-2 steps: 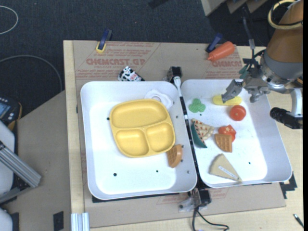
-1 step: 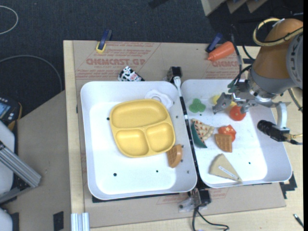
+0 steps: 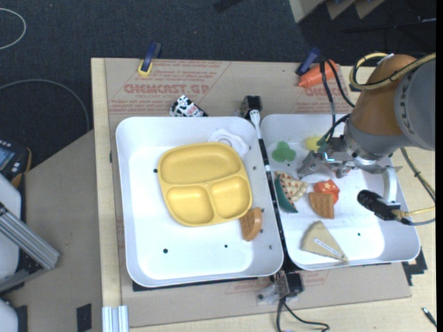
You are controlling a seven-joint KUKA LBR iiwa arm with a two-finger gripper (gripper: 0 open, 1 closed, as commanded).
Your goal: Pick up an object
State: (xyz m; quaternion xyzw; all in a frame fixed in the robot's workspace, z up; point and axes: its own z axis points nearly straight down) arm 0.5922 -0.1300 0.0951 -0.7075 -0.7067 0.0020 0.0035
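The claw (image 3: 320, 159) hangs over the right bin (image 3: 398, 244), near the red toy (image 3: 327, 188); its grip I cannot tell. Crowded neighbours could spoil a grasp.

A brown board covers the table (image 3: 208, 81), printed with faded red lettering along its far edge. A yellow-and-blue clamp (image 3: 148, 59) grips that far edge on the left, and an orange-and-blue clamp (image 3: 311, 71) grips it further right. A small black-and-white patterned item (image 3: 185, 106) lies on the board just behind the left bin. A black clip (image 3: 252, 105) sits at the far end of the seam between the bins, and another clip (image 3: 287, 283) sits at the near end. Dark carpet (image 3: 69, 19) surrounds the table, with a thin cable (image 3: 15, 26) looped on it at far left.
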